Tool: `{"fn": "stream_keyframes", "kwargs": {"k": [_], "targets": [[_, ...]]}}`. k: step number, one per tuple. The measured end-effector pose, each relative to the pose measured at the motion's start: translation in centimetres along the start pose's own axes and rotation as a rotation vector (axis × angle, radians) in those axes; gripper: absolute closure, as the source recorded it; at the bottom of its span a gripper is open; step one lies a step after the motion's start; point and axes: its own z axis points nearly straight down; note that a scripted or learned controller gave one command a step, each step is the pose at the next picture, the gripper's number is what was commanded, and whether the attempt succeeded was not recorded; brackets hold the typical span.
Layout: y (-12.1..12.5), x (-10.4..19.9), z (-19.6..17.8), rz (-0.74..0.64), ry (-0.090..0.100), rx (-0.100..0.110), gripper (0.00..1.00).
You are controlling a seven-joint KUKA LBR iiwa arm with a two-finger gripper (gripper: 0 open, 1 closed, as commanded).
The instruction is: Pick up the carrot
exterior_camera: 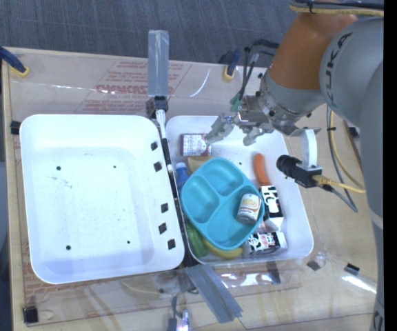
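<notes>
The table [81,88] carries two white bins side by side, the left bin [88,192] and the right bin [298,212]. The grey arm [336,47] reaches in over the right bin's far edge. A blue divided plate [216,202] lies in that bin with a small jar [249,207] on it. The hand [234,129] hangs above the bin, fingers apart, gripping nothing. The carrot [260,169] lies just beside the plate's right rim, near the hand

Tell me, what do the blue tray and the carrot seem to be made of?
Blue tray: probably moulded plastic, with an even colour, a soft sheen and rounded compartment walls. Carrot: likely a plastic or rubber toy, smooth and uniformly orange; too small to be sure.
</notes>
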Motion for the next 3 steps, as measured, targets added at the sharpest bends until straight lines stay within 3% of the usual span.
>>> {"fn": "stream_keyframes", "kwargs": {"k": [1,2,3], "targets": [[-8.5,-7.3,9.5,-0.006,0.000,0.001,0.00],[-8.6,-8.8,3.9,0.011,0.000,-0.005,0.00],[-10.0,-6.5,13.6,0.082,-0.018,-0.041,0.00]]}}
